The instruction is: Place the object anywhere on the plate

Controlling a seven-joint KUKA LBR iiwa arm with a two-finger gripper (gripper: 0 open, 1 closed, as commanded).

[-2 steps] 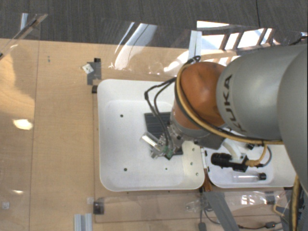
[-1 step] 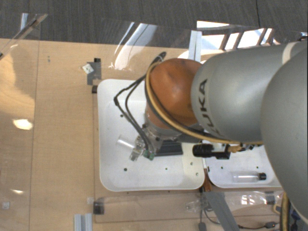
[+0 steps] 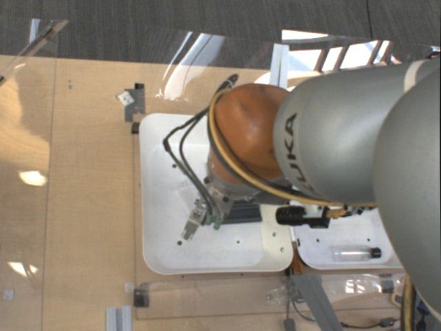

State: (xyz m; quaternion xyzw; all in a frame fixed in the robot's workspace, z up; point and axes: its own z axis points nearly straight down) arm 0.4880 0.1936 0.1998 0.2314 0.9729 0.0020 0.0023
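We count two white bins side by side on the pale wooden surface point(image 3: 69, 205): the left bin point(image 3: 165, 247) lies mostly open to us, while of the right bin point(image 3: 324, 257) we see just a strip along its near edge, the rest hidden under the one grey arm point(image 3: 358, 136) with its orange band point(image 3: 248, 133). One clear tube with a dark cap point(image 3: 355, 254) lies flat in that visible strip of the right bin, well apart from the hand. We cannot make out a plate anywhere under the arm. The single hand point(image 3: 195, 223) hangs low over the left bin, tilted toward the near left, with black cables point(image 3: 182, 140) looping down to it; whether it is spread or pressed together we cannot tell, and we see nothing in it. Small dark clamps point(image 3: 136, 102) sit at the left bin's corners. A sheet of clear glazing point(image 3: 193, 54) throws bright reflections along the far edge, and beyond it runs dark grey carpet point(image 3: 172, 5).
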